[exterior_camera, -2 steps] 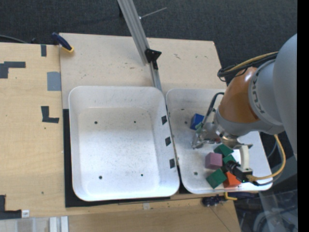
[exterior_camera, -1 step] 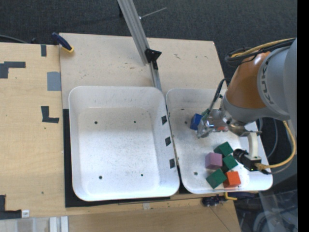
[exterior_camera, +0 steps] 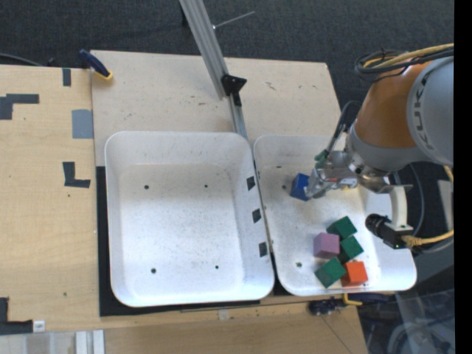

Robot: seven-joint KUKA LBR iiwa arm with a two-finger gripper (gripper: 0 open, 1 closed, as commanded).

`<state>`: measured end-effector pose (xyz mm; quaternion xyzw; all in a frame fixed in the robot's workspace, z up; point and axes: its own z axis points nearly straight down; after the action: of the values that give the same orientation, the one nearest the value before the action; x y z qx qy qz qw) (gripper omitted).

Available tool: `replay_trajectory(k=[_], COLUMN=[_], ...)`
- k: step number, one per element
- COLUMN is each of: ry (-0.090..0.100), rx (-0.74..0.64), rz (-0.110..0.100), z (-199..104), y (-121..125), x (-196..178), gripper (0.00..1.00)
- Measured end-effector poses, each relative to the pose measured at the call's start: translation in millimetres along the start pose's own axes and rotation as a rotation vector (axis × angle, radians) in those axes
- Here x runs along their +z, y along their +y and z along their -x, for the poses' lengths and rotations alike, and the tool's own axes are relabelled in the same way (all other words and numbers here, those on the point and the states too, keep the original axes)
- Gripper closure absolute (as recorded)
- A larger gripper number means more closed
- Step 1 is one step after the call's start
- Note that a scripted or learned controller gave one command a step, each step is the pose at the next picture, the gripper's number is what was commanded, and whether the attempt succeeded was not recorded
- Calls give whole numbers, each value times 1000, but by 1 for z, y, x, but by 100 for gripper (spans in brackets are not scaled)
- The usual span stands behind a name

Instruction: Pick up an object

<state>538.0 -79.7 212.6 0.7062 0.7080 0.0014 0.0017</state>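
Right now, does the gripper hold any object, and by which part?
It cannot be told. The gripper sits at the small blue block in the right white bin, touching or beside its right side.

The wooden bench (exterior_camera: 169, 98) carries 2 white bins (exterior_camera: 177, 286) (side by side).

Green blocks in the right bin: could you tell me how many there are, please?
3: one green block at the cluster's top, one just below it, one at the bottom left beside the orange block. The arm may hide others.
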Motion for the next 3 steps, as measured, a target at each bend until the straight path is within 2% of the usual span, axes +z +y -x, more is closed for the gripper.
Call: replay_trajectory(k=[1,3], ry=[0,1], rx=[0,-3], rz=[0,-5], z=[-9,-108], y=[7,17], x=[-52,-48], gripper=[100,100])
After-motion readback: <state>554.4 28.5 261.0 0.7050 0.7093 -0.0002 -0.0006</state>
